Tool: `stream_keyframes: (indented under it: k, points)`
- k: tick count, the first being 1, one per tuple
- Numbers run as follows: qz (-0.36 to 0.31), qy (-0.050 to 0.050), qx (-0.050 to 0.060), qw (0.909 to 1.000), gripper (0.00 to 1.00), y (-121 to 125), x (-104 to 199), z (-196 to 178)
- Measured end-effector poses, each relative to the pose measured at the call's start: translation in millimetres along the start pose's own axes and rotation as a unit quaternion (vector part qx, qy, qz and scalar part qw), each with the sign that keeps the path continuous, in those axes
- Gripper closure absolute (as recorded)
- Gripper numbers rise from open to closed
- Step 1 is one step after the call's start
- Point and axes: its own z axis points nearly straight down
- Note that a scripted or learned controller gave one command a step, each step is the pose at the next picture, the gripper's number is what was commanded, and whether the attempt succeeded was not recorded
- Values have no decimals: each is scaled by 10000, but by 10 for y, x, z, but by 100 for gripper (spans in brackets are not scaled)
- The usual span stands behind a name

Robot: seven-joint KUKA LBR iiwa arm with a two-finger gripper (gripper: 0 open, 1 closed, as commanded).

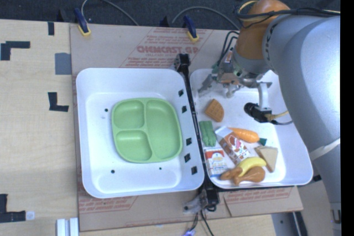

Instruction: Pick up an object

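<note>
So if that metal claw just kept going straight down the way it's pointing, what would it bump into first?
Probably the bare white floor of the right-hand bin. The gripper hangs over its upper left corner, pointing down. The nearest item, an orange-brown bread-like toy, sits just below it in the picture, likely off its line, though depth is hard to judge.

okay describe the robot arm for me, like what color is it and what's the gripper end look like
The arm is a thick, rounded, smooth light grey body with an orange band above the wrist. Dark cables loop around that orange section. The gripper is a small cluster of grey metal parts with thin fingers, and a white bracket with a black part hangs beside it.
</note>
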Motion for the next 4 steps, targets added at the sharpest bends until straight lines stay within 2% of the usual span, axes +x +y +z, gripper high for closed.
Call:
stream_keyframes:
  k: [1, 2, 3, 4]
  points:
    - [8, 2, -5, 10000, 0, -226, -34, 92]
    - [5, 1, -10, 10000, 100, -222, -30, -11]
    - [6, 1, -10, 10000, 0, -222, -30, -11]
    - [8, 2, -11, 10000, 0, -631, -50, 86]
